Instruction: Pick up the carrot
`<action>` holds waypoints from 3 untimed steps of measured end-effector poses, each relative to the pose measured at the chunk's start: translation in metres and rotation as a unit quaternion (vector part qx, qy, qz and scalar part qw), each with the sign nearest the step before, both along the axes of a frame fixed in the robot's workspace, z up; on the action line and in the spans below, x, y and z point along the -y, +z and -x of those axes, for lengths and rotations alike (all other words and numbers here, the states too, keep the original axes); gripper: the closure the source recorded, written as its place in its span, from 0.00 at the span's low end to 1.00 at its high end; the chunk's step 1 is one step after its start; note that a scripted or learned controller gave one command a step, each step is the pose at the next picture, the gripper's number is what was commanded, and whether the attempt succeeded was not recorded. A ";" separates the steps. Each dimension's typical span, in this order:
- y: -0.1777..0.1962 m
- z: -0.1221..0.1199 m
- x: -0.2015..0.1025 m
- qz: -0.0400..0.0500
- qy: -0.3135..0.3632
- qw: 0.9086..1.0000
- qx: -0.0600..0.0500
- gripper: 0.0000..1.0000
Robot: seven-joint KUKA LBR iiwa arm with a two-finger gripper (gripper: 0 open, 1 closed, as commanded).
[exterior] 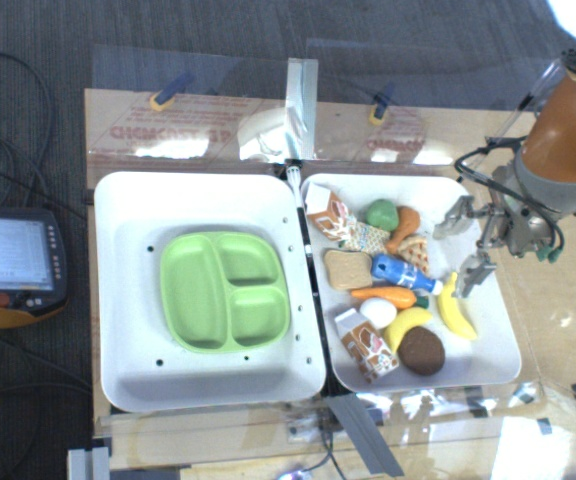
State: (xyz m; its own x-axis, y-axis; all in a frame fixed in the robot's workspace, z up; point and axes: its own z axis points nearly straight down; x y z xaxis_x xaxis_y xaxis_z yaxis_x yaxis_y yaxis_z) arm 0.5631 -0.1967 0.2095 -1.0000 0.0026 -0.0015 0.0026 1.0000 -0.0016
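The carrot (384, 294) is lying on its side in the middle of the right bin (498, 363), an orange taper pointing toward the green tray (223, 290) in the left bin (118, 368). Relative to the carrot, the blue bottle (404, 273) is pressing along its far edge, the white egg (376, 311) is sitting against its near edge, the slice of bread (348, 268) is just beyond its thin end, and the yellow banana (454, 310) is lying just off its thick end. The brown ball (422, 350) and the lemon (404, 326) are nearer the front rim.

The gripper (470, 243) is hovering well to the right of the carrot, above the banana side of the bin, with its fingers (476, 270) spread wide apart and nothing between them.

The risks are coming from crowding. With the bottle and egg touching the carrot on both long sides, fingers descending across its width are likely to land on a neighbour instead of slipping down beside it, pushing the pile or closing on the bottle. A closing along its length is risking the banana or bread. The carrot's smooth taper may also be squeezing out of a pinch taken near the thin end.
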 end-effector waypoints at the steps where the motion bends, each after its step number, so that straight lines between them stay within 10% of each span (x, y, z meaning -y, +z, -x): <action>1: -0.118 0.044 -0.059 0.000 -0.026 1.000 0.004 0.00; 2: -0.118 0.035 -0.093 0.002 -0.035 0.999 0.008 0.00; 3: -0.107 0.033 -0.093 0.003 -0.035 0.999 0.010 1.00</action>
